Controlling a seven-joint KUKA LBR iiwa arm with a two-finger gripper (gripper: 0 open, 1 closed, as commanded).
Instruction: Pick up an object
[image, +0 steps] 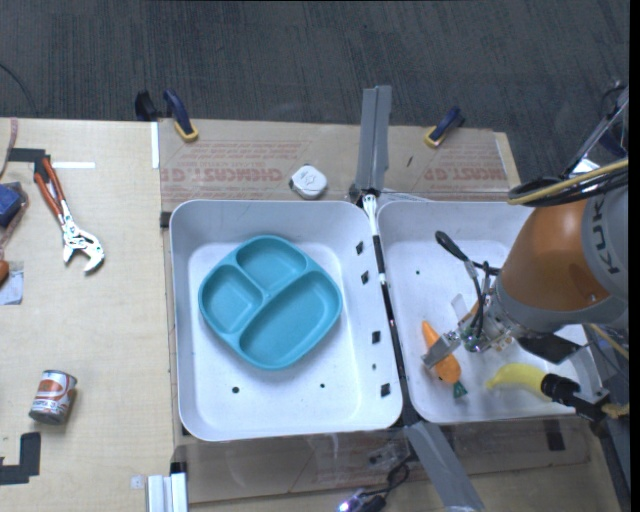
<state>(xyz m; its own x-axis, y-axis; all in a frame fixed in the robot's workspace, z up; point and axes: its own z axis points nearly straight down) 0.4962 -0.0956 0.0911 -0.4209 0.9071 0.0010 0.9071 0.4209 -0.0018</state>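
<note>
Two shallow white bins are sitting side by side on the tabletop (90, 400). The left bin (190, 330) is holding a blue divided plate (270, 301) with three compartments, lying flat near the bin's middle. The right bin (420, 400) is holding an orange carrot (441, 352), a yellow banana (520, 377) and a dark-handled utensil (458, 251).

The carrot is lying near the right bin's front, its long axis running steeply from upper left to lower right, with the green end pointing toward the bin's front edge. The banana is lying just to the right of the carrot, its long axis running nearly left to right, with a dark tip at its right end. The utensil is lying behind them, running diagonally from upper left to lower right.

The grey arm with its orange band (555, 262) is reaching in from the right over the right bin. The hand (470, 338) is hanging just beside the carrot's upper part; how far it is opened cannot be told, nor whether it is gripping anything.

Behind the bins, a cardboard sheet (240, 165) is bearing reddish upside-down lettering, too faint to read surely. A wrench (66, 222) and a small can (52, 394) are lying on the tabletop at left.
</note>
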